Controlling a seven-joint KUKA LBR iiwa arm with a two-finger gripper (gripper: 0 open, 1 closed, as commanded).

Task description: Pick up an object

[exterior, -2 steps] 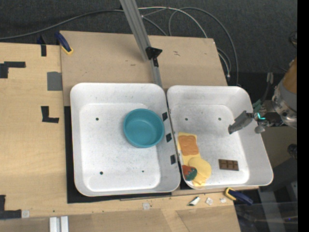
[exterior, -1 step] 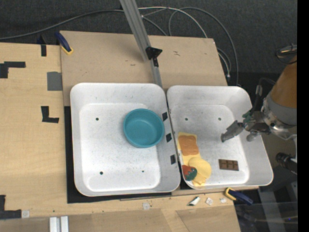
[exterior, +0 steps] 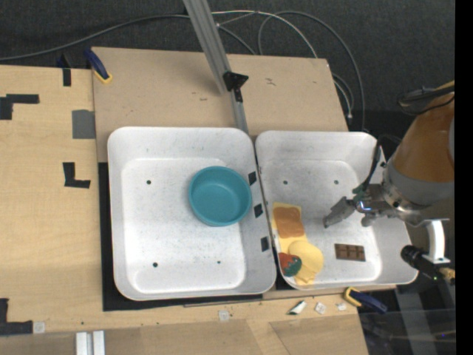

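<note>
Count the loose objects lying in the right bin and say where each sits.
4, perhaps more hidden beneath: an orange-yellow slab by the left wall, a yellow piece below it, a red-and-green item at the near-left corner, and a brown chocolate-like bar to the right.

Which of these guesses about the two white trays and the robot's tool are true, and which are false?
1. The blue bowl sits in the left bin. True.
2. The brown chocolate-like bar lies in the left bin. False: it lies in the right bin, near its front edge.
3. The tool holds the blue bowl. False: the tool is over the right bin, apart from the bowl, with nothing seen in it.
4. A yellow piece lies near the right bin's left wall. True.
5. The blue bowl is stacked on the yellow piece. False: they are in different bins.
</note>
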